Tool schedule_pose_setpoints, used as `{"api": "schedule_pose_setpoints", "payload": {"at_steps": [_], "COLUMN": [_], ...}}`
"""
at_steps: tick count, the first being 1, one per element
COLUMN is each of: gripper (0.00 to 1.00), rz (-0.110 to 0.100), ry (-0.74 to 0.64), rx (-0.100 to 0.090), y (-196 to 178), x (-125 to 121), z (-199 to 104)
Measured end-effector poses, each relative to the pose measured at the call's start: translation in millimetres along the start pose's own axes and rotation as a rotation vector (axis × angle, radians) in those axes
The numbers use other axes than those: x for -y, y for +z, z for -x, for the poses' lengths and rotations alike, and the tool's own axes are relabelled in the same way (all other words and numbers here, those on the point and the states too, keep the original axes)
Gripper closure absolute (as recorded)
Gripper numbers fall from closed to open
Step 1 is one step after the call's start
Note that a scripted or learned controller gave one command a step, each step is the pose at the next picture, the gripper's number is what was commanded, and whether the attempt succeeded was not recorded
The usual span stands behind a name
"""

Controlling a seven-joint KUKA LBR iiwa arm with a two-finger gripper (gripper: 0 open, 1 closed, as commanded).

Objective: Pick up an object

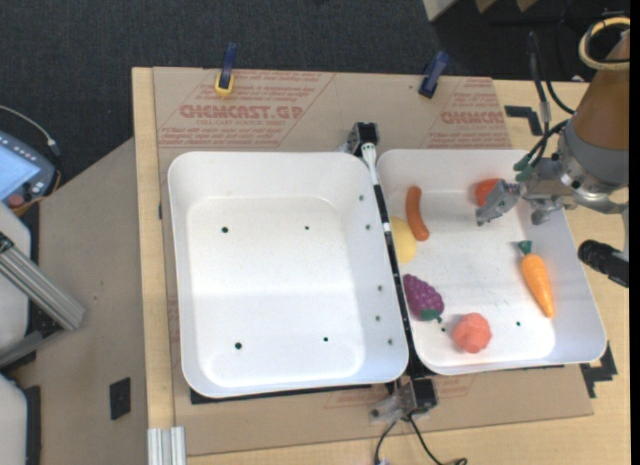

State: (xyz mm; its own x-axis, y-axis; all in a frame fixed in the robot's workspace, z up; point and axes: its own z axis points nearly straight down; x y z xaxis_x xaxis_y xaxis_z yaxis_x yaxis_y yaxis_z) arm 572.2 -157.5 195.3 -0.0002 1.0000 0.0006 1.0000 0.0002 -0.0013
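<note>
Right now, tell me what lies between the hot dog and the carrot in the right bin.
Nothing: in the camera view, only bare white bin floor lies between the hot dog and the carrot.

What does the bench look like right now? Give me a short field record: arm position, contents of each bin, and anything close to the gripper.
arm: reaches in from the right, gripper over the right bin's far right part
right bin: holds all the toys
items: sausage, yellow piece at the divider, purple grapes, red-pink fruit, carrot, red-orange piece
nearest to gripper: red-orange piece, just beside it; contact cannot be told
left bin: white floor with small dark holes
held object: none seen
</note>
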Motion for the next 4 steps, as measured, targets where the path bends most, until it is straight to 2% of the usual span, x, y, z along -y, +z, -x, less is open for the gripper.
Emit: {"api": "schedule_pose_setpoints", "payload": {"at_steps": [1,2,3,4], "gripper": [0.00,1.00,1.00,1.00], "rz": [0.016,0.007,0.020,0.008], "ry": [-0.007,-0.002,-0.007,-0.002], "rx": [0.004,0.003,0.001,0.004], "y": [-79.7,-85.1,-228.2,-229.0], "x": [-80.0,-76.1,-55.2,-55.5], "z": [-38.2,-35.4,-89.1,-86.0]}}
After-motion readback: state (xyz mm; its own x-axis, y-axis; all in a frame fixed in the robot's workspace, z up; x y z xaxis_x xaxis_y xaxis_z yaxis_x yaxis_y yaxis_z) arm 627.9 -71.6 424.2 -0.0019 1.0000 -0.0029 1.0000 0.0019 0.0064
